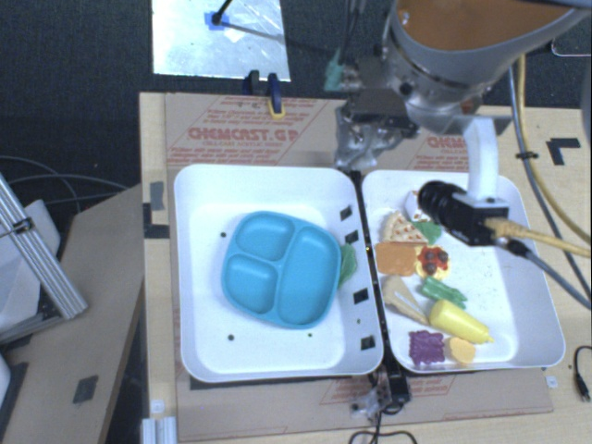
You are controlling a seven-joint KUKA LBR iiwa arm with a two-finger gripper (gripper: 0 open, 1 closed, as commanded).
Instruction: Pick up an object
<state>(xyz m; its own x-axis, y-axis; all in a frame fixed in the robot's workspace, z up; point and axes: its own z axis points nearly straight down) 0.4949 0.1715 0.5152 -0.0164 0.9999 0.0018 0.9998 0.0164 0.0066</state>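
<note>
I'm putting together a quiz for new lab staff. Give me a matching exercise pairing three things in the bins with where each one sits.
Things:
1. blue divided plate
2. purple toy
3. tan wedge toy

Places:
A. right bin, end nearest the camera
B. right bin, far half
C. left bin, middle

Pairs: 1-C, 2-A, 3-B

Silver sheet (199,40) beyond printed cardboard (242,133)

Grey arm (444,67) with orange band (462,7), reaching from right, tool (359,158) hanging downward
</note>
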